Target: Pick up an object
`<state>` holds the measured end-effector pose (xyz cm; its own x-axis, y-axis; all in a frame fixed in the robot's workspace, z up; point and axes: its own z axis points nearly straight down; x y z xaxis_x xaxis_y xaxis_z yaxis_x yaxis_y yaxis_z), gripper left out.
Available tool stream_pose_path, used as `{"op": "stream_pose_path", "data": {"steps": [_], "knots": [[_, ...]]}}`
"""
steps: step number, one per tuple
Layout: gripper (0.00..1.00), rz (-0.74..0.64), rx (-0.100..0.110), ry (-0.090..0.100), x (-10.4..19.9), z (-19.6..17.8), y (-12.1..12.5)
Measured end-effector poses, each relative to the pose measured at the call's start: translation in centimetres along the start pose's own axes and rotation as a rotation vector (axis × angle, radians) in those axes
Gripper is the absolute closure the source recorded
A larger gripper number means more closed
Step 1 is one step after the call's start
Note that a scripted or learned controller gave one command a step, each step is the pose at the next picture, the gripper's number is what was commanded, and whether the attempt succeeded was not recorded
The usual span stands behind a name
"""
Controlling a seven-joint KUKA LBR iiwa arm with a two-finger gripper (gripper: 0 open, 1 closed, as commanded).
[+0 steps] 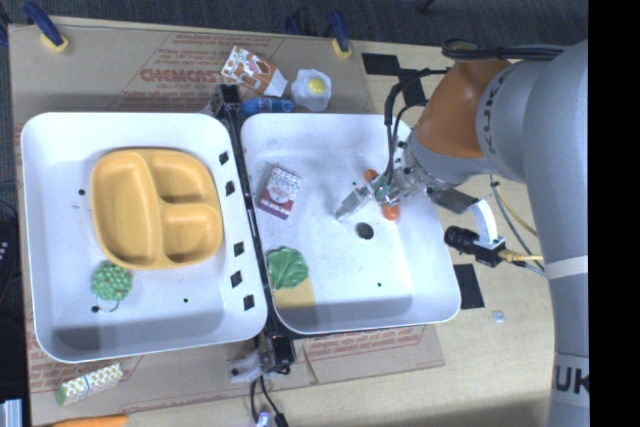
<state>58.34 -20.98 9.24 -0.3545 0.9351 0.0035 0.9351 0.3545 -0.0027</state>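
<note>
My gripper (372, 197) hangs low over the middle of the right bin (430, 300), reaching in from the right under the arm's orange band. A small orange object (389, 210) lies right at its tip; I cannot tell whether it is held. Just below sits a small dark round thing (364, 232). A red and white box (280, 191) lies to the gripper's left. At the bin's front left, a green leaf toy (286, 266) rests on a yellow piece (296, 294).
The left bin (40, 215) holds a yellow divided tray (155, 206) and a green broccoli toy (111, 281). Behind the bins lie a snack packet (246, 68), a blue item (266, 105) and a yellow-white object (312, 89). A wrapped packet (90, 382) lies at the front left.
</note>
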Motion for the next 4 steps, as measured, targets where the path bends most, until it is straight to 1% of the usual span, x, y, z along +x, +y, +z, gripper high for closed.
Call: {"op": "stream_pose_path", "data": {"steps": [1,2,3,4], "knots": [[0.00,-0.220,-0.001,-0.003,-0.2,0.0,0.3],[0.00,-0.326,-0.003,-0.005,-1.6,-4.7,6.8],[0.00,-0.466,0.000,-0.003,-0.6,0.0,1.4],[0.00,-0.578,0.000,-0.002,1.1,0.1,-3.2]]}}
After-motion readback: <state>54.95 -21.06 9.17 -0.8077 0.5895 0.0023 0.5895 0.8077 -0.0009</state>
